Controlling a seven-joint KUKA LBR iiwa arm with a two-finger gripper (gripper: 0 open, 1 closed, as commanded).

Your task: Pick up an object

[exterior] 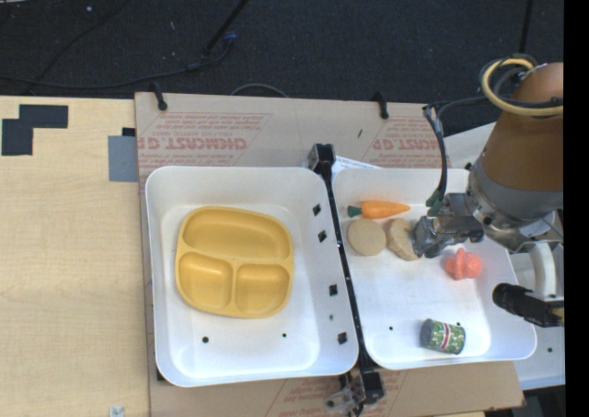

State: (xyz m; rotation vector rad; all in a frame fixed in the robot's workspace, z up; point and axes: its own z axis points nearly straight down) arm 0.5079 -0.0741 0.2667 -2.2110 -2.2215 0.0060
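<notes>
My gripper [431,238] hangs low over the right bin [405,323], near its upper middle. Just left of it lie a tan irregular piece [401,240] and a round beige disc [366,237]. An orange carrot [384,209] with a green tip rests beside the bin's far wall. A pink lumpy object [464,265] sits just right of and below the gripper. A small green and white can [443,336] lies on its side near the front edge. The view does not show anything between the gripper's fingers.
The left bin [166,332] holds a yellow divided plate [235,260]. A black divider [336,259] runs between the bins. The grey arm with its orange band [525,144] comes in from the right over the right bin's edge.
</notes>
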